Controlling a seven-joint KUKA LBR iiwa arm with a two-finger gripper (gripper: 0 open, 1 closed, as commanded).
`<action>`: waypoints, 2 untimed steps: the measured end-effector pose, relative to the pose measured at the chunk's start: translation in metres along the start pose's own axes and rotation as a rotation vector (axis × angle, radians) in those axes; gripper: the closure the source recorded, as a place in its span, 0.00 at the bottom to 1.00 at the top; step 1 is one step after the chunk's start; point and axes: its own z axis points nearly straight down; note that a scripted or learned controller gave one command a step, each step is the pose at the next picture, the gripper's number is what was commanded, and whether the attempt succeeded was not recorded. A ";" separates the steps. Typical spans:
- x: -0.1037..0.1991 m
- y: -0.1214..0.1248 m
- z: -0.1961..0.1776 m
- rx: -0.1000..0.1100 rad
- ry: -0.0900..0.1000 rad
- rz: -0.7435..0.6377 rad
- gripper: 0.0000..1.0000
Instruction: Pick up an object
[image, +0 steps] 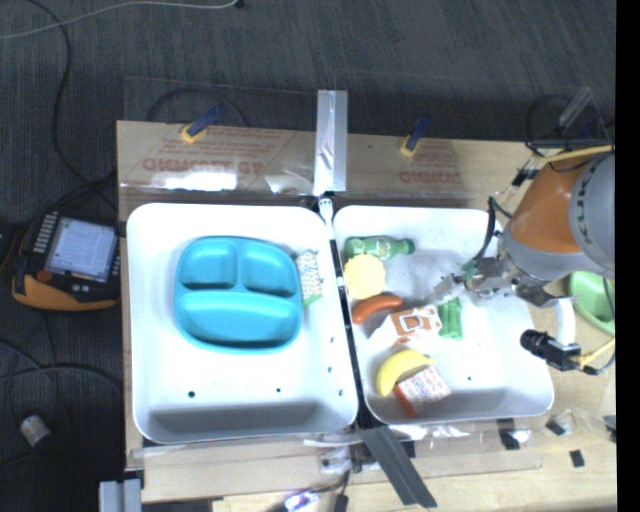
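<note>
Apparently the approach step is in hand: the grey arm with its orange band (545, 215) reaches into the right shallow white bin (500, 395), and its gripper (455, 283) hangs low just beside a small flat green piece (451, 318). Whether the jaws stand apart or together cannot be told, and nothing shows between them. Taking that green piece as landmark, a small white-and-orange carton (415, 322) lies touching its left side, an orange-red sausage-shaped toy (374, 306) sits beyond the carton, a pale yellow round toy (362, 272) and a green bottle (378, 246) lie up-left of it, and a yellow banana-like toy (397, 368) lies down-left. Next, the jaws likely need to settle over one piece and close.
</note>
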 end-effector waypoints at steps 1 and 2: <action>0.025 -0.008 0.000 0.005 -0.007 0.151 0.00; 0.026 -0.008 -0.006 0.013 -0.002 0.148 1.00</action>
